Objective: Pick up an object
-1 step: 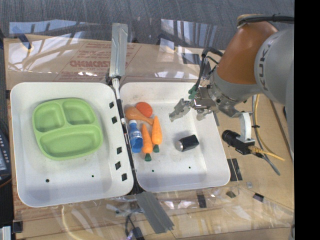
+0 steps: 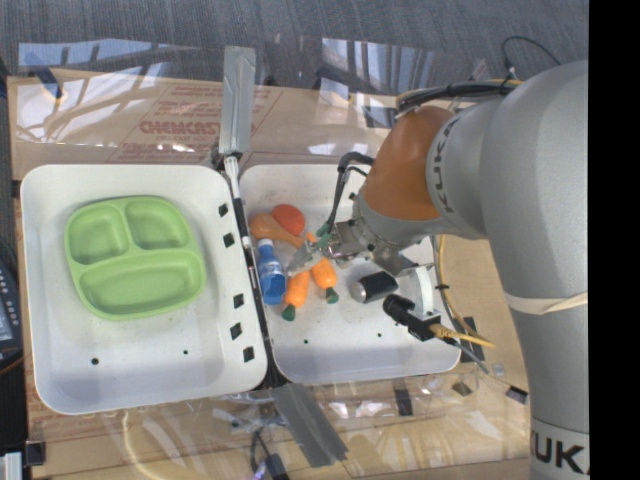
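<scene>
Two small orange toy carrots [image 2: 311, 280] with green tips lie side by side in the right bin [image 2: 340, 358], near its left wall. A blue bottle [image 2: 270, 271] lies just left of them, and an orange-red ball [image 2: 289, 217] sits beyond. The gripper [image 2: 318, 251] hangs right above the carrots; how far it is open cannot be told. The left bin [image 2: 60, 368] holds a green divided plate [image 2: 133, 256]. Both bins rest on a brown cardboard-covered bench [image 2: 180, 118], taped down.
</scene>
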Action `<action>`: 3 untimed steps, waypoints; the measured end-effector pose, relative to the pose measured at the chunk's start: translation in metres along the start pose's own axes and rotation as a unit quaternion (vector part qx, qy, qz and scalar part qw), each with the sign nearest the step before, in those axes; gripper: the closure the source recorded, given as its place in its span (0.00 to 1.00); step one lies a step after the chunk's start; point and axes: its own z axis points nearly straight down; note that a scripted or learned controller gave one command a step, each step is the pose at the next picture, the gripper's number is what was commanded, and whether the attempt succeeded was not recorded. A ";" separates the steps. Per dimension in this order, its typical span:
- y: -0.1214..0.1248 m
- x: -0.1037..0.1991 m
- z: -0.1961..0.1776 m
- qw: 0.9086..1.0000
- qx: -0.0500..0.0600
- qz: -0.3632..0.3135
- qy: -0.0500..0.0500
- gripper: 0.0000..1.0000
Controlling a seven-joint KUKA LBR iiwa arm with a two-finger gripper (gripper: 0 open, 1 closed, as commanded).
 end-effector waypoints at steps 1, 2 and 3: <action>0.000 -0.001 -0.007 1.000 0.002 -0.002 0.000 1.00; 0.000 -0.001 -0.007 1.000 0.003 -0.002 0.000 0.00; -0.043 0.023 0.019 1.000 0.000 0.026 -0.001 0.00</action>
